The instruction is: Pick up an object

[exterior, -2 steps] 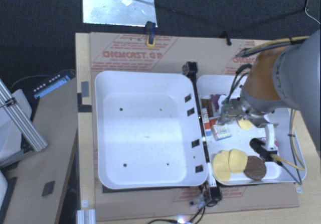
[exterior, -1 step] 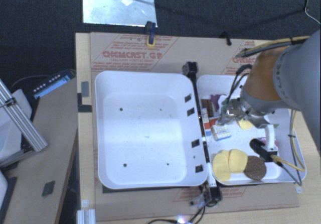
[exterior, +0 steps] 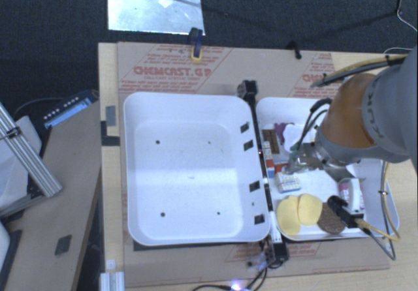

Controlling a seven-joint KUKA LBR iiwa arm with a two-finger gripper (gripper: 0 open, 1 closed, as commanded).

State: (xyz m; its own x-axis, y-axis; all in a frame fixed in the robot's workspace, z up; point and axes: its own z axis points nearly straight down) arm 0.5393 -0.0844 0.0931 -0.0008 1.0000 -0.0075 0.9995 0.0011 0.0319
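Crowding is the chief hazard. The left bin (exterior: 189,166) plays no part in it. The things to pick all lie in the right bin (exterior: 317,185), most of them pressed toward its left wall.

Near that wall at the far end lie a brown packet (exterior: 269,141) and a purple thing (exterior: 285,132), close together. Nearer the camera lies a small box (exterior: 288,183) with coloured marks on top. It is the likeliest object to pick, since the tool (exterior: 297,162) hangs just beside its far edge. Whether the tool is spread or pressed together I cannot tell, because the wrist covers it.

If the tool comes down off-centre, it could clip the box's edge and push it against the wall or into the yellow round thing (exterior: 299,213) just beside it. That would leave nothing gripped. The flat box also offers little height to catch, so I judge a slip likely.

Further right, a brown oval (exterior: 331,220) leans on the yellow thing, and a white tube (exterior: 353,193) lies near the right wall.

The arm (exterior: 366,113) hides much of the bin's far right corner. Whatever lies beneath it is out of sight, and the purple thing is too small to identify.
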